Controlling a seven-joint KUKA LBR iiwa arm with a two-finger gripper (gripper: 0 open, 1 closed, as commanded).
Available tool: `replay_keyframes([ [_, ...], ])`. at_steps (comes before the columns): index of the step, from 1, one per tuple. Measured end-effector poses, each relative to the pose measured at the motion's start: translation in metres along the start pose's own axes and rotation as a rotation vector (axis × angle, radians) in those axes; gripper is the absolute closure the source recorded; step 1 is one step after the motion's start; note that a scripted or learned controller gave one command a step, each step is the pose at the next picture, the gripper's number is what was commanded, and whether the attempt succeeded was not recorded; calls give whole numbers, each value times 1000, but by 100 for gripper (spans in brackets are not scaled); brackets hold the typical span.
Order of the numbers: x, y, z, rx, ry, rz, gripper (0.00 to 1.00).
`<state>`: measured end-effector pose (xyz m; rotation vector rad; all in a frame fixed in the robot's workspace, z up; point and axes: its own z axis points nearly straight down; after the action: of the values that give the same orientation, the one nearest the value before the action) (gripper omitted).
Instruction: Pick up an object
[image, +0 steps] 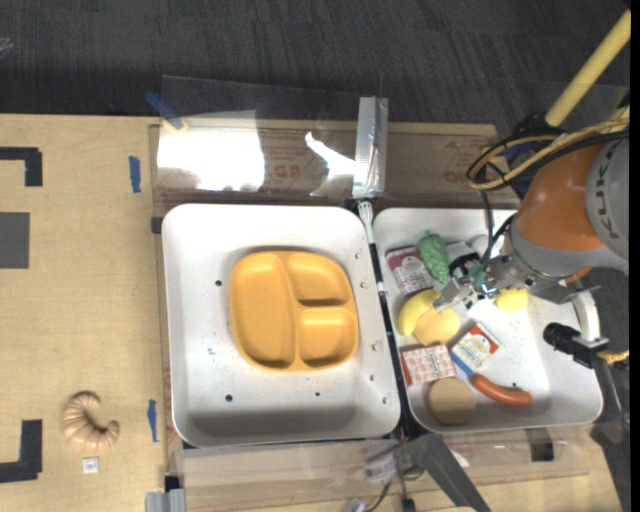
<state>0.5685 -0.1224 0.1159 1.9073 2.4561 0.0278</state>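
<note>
One fixed cam, mounted above the bench (80, 300), looking down at a slant. Far edge of the bench sits at the top of the pic, near edge at the bottom. Both white bins fit whole: left bin (190, 330) approx centre, right bin (570, 390) toward the right side. Mid-range, not close; small items in the right bin read only roughly. Arm (570, 210) enters from the right. Dark floor along the top.
</note>
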Motion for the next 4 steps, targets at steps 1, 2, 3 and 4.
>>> replay_keyframes([
  [1,-2,2,-12,-6,-6,1,100],
  [2,-2,1,-11,-4,-5,1,0],
  [3,-5,13,-2,30,16,-190,0],
  [4,15,24,11,9,4,50,0],
])
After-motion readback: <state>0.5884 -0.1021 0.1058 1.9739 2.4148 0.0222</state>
